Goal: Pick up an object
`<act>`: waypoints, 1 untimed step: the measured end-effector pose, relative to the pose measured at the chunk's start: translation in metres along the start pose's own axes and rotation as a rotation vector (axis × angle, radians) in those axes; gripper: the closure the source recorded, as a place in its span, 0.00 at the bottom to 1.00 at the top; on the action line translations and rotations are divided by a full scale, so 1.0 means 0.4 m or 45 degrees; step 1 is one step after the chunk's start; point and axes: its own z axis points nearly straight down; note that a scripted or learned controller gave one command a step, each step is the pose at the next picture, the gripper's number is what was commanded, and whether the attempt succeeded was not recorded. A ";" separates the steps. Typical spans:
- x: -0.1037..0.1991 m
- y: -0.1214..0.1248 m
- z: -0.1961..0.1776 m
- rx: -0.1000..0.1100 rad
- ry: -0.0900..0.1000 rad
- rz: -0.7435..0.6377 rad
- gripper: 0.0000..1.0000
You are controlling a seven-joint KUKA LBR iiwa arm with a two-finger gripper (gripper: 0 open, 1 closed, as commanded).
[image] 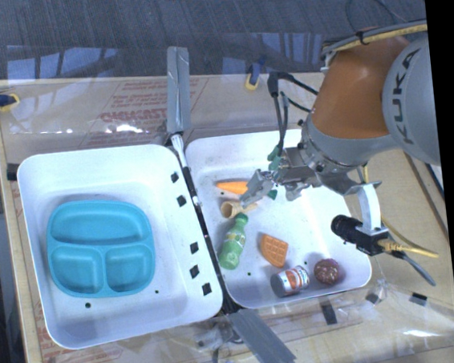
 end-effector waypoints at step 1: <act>-0.057 0.060 0.391 0.003 0.001 -0.093 0.00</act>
